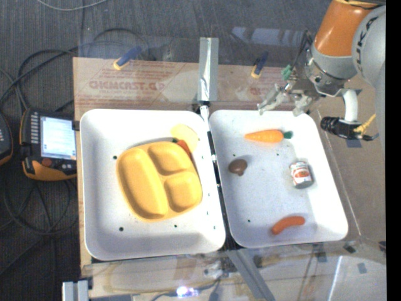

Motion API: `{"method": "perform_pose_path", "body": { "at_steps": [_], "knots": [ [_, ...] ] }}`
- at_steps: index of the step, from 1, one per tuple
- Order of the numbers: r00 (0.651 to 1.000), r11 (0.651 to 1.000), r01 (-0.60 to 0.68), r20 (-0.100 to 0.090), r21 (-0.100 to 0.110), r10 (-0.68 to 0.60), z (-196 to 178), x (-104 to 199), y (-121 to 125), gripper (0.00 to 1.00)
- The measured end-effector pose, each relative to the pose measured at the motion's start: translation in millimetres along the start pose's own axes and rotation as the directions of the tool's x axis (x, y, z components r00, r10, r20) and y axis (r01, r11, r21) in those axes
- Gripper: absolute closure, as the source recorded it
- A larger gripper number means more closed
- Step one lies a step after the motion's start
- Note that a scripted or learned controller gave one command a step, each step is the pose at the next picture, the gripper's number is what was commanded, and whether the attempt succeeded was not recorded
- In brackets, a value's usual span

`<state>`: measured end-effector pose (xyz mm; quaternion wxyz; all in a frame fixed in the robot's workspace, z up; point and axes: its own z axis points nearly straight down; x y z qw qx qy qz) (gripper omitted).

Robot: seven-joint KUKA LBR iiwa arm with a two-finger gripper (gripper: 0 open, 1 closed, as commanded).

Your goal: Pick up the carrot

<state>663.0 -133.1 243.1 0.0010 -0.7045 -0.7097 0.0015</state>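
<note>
1. The worktop (pixel 125 80) is brown and has two white bins side by side.
2. The right bin (pixel 326 187) has four things in it.
3. The carrot (pixel 268 136) lies flat near the top edge of the right bin. It is orange with a small green end, and the green end points to the right.
4. Nothing touches the carrot. It has bare white floor all around it.
5. A small brown lump (pixel 237 166) sits lower down and to the left of the carrot.
6. A little can (pixel 302 174) with a red label lies to the right of the brown lump, below the carrot.
7. An orange sausage shape (pixel 287 224) lies near the bottom edge of the right bin, well apart from the carrot.
8. The left bin (pixel 100 231) holds a yellow tray (pixel 160 179) with three parts.
9. A pale yellow round thing (pixel 183 132) and a small red bit (pixel 183 147) peek out at the top right of the tray.
10. The arm (pixel 351 24) comes in from the top right. It is grey with an orange band.
11. The claw (pixel 283 100) hangs over the top rim of the right bin, just above the carrot in the picture and a bit to the right.
12. The claw's two fingers are spread apart, and there is nothing between them.
13. The claw is not touching the carrot.
</note>
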Motion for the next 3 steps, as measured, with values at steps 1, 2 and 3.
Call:
{"method": "perform_pose_path", "body": {
  "at_steps": [1, 2, 3],
  "knots": [
    [0.999, 0.999, -0.054, 0.001, -0.001, 0.054, 150.2, -25.8, -17.6, 0.00],
    [0.999, 0.999, -0.049, 0.000, 0.003, 0.049, 143.0, -25.5, -17.6, 1.00],
    [0.999, 0.999, 0.042, 0.000, 0.000, -0.042, 48.8, 11.9, -70.6, 1.00]
  ]
}}
